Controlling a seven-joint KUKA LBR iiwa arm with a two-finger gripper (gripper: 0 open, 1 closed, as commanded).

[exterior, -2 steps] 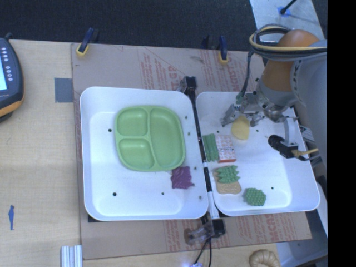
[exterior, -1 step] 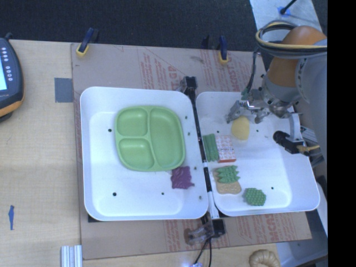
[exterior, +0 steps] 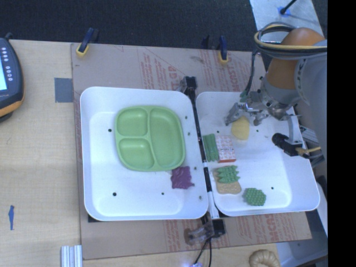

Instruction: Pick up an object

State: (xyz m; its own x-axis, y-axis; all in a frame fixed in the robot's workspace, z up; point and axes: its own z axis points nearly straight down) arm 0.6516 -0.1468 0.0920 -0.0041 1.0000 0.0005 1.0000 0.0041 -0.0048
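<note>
Over the right bin [exterior: 311,191], the gripper [exterior: 245,114] hangs with fingers spread, just above a pale yellow lump [exterior: 241,129]. That lump lies in the bin's upper part, up and right of the green strip [exterior: 210,147]. It looks roundish, slightly longer up-down, with no clear pointing end. A good grasp probably means descending straight, centring the fingers across its narrower width before closing.

smooth glossy plastic bins [exterior: 100,149] on matt brown cardboard sheet [exterior: 139,65].
</note>
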